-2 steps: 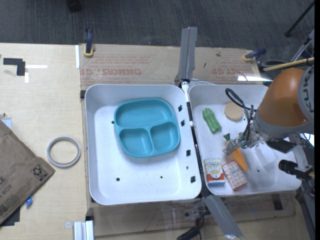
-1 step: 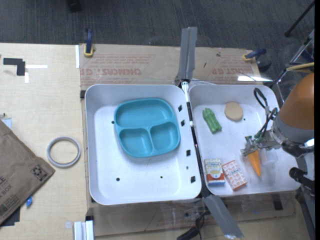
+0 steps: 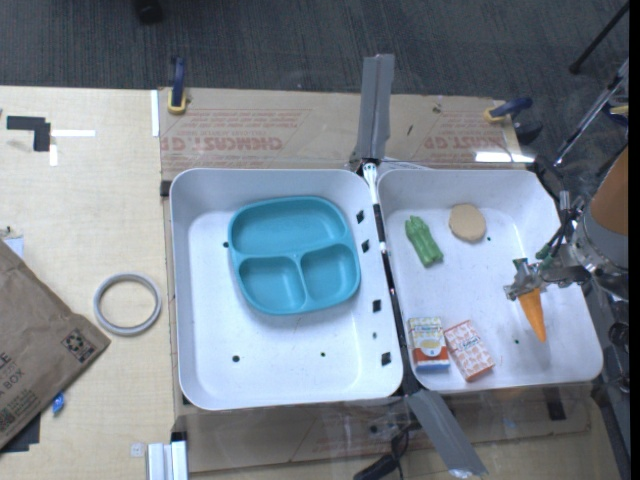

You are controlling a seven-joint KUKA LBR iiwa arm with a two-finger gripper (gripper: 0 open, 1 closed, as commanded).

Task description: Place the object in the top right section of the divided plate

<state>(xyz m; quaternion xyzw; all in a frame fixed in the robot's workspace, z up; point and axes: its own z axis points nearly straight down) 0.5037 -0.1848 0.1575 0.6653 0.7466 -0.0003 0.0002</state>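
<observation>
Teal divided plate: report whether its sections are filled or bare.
Bare. The teal divided plate in the left white bin shows plain teal in all three sections.

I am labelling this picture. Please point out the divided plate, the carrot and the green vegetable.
divided plate point(image 3: 293, 230): camera view, floor of its large section.
carrot point(image 3: 535, 314): camera view, middle of its orange body.
green vegetable point(image 3: 423, 241): camera view, middle of its length.
</observation>
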